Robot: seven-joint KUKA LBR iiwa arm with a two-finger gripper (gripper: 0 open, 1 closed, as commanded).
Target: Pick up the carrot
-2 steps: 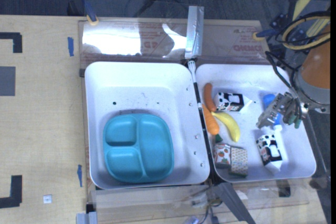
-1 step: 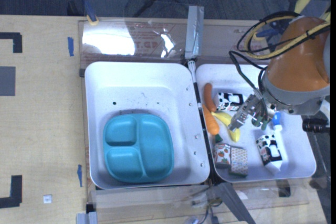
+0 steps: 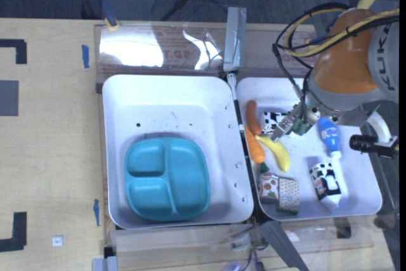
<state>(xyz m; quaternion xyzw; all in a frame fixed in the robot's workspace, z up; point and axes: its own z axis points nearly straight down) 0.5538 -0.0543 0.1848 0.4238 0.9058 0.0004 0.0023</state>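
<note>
Approaching: claw (image 3: 283, 128) hovers near the carrot (image 3: 254, 147) (grip state unclear); next, descend and close on it.

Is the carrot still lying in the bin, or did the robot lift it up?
Still lying in the bin. The carrot rests flat on the right bin's floor by its left wall, beside the banana. The gripper is just above them, not holding it.
</note>
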